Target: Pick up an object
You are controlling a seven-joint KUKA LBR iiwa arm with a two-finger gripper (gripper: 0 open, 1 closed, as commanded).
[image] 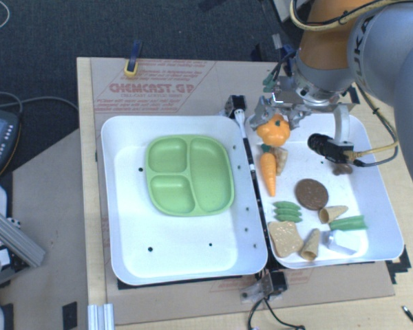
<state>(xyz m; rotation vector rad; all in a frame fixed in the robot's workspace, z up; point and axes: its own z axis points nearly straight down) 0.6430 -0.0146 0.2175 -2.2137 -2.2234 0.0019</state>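
Arm reaches in over the right bin (382, 205), wrist low at the bin's far end. Gripper (281, 115) sits directly above a small orange pumpkin-like toy (274, 132) with a green stem. The toy's top is tucked up against the tool, but whether it is actually pinched I cannot tell; the spread of the tool is hidden by its own body.

Toy carrot (268, 172) lies just beside the pumpkin, on the side nearer the camera, with a pale scrap touching it.

Risks, as I judge them:
- Round, smooth pumpkin could squirt sideways out of a shallow pinch.
- It sits close to the divider wall (250, 170); a tool tip may catch that rim.
- The carrot could get nudged or dragged along.

Green divided plate (190, 175) in the left bin (124, 225) lies well apart, not at risk.
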